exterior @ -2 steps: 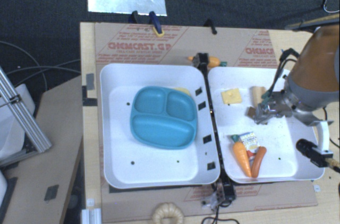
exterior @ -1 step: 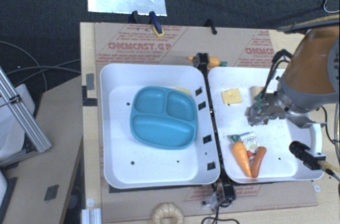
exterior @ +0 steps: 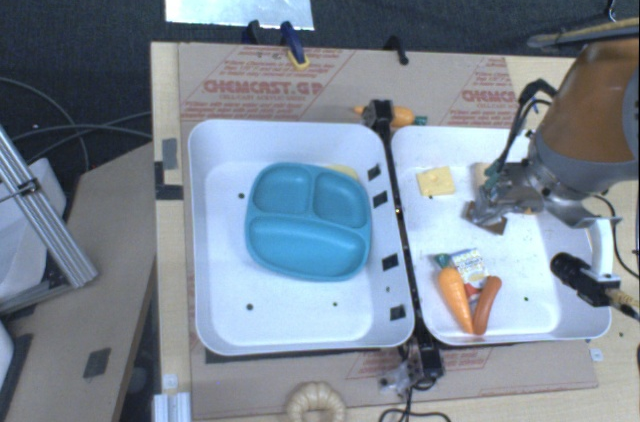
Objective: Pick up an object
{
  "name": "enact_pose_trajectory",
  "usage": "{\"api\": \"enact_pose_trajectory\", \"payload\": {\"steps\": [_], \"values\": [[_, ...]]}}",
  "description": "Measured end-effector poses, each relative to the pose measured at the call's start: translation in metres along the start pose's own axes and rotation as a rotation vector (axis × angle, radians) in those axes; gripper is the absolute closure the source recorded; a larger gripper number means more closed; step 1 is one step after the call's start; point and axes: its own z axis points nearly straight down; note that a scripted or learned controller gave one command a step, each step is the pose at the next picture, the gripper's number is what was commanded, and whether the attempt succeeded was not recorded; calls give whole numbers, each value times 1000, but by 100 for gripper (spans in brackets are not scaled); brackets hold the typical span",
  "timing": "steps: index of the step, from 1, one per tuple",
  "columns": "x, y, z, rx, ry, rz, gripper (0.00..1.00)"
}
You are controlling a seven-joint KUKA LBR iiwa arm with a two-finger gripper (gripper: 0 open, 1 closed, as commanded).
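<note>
White plastic bins sit side by side on my bench, on a sheet of printed cardboard (exterior: 300,75). The left bin (exterior: 215,240) holds a blue divided plate (exterior: 305,220), three compartments showing, lying flat near the bin's middle. The right bin (exterior: 430,145) holds the small things I might pick: a pale yellow cheese-like square (exterior: 435,181) near its far left part, and, toward its near edge, an orange toy carrot (exterior: 456,298) lying just beside a reddish-orange toy sausage (exterior: 486,303), with a small crumpled wrapper (exterior: 464,262) touching the carrot's top end. My arm reaches in from the right, orange band above the wrist, and the gripper (exterior: 490,208) is low over the right bin's middle, well apart from the carrot and to the right of the yellow square. Its jaws blur into a grey mass (I cannot tell how they stand).
</note>
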Motion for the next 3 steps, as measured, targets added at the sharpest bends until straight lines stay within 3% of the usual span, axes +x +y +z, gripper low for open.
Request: {"api": "enact_pose_trajectory", "payload": {"steps": [1, 3], "values": [[8, -17, 7, 3, 0, 4, 100], [5, -6, 15, 2, 0, 4, 100]]}}
